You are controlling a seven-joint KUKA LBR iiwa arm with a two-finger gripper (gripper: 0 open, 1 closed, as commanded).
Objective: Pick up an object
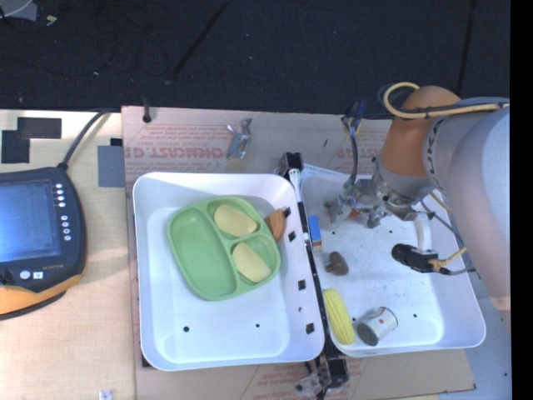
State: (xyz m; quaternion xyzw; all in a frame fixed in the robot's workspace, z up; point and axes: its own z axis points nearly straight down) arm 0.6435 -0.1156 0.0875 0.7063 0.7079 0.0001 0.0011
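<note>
The grey arm (466,165) reaches in over the back of the right bin (450,323), its gripper (364,209) low above the bin floor near the far wall. I cannot tell whether the gripper is open or closed, and nothing can be seen held in it. The left bin (166,340) sits touching it on the surface (83,340) and carries a green divided plate (196,252).

In my judgement the likeliest target is the small brown lump (336,262), which lies near the gripper, toward the front and slightly left. The lump is small and rounded, so a descent a little off centre could nudge it aside or close on nothing. It also lies near the divider, which could block a finger. The corn cob (337,315) and the metal cup (376,326) are both round enough to roll away from a glancing touch.

Counted:
- two bins
- one plate holding two pale yellow pieces (236,219)
- one corn cob
- one cup
- one orange piece (277,222) by the plate's right edge
- one blue item (314,233) against the divider
- one brown lump
</note>
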